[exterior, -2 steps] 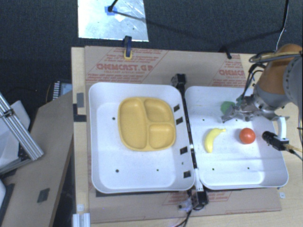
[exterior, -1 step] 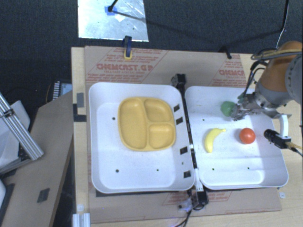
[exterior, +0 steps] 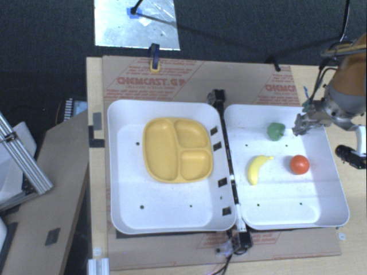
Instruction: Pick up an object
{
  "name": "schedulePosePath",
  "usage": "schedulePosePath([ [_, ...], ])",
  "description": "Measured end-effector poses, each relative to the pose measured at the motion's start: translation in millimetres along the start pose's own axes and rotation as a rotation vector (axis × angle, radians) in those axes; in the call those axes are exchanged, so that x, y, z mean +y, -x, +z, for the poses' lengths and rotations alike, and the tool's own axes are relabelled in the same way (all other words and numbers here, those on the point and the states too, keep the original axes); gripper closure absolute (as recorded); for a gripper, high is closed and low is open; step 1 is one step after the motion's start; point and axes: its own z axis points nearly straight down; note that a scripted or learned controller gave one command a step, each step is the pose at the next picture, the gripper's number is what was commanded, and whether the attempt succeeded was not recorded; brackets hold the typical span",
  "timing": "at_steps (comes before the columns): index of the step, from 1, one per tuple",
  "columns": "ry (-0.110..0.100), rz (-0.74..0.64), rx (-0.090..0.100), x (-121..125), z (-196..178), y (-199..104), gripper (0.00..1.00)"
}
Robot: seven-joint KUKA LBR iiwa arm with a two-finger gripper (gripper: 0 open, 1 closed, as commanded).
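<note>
Three small objects lie in the right bin (exterior: pixel 321 211). A green piece (exterior: pixel 276 130) sits toward the back, a yellow banana (exterior: pixel 257 168) lies in the middle, and a red-orange ball (exterior: pixel 299 164) rests to the banana's right. My gripper (exterior: pixel 301 125) hangs over the bin's back right part, just right of the green piece and above the red ball. The arm's grey wrist and orange band rise behind it at the right edge. Nothing shows between its tips.
The left bin (exterior: pixel 126 211) holds a yellow three-compartment plate (exterior: pixel 176 149). A black hinge strip (exterior: pixel 225 165) runs between the bins. Cardboard lies under both bins, and a metal sheet (exterior: pixel 136 15) lies beyond the bench at the back.
</note>
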Motion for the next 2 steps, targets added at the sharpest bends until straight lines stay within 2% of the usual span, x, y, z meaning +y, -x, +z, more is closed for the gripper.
schedulePosePath([
  [1, 0.002, -0.005, 0.000, 8, -63, -1, 1.00],
  [2, 0.000, -0.005, 0.000, 10, -108, -1, 1.00],
])
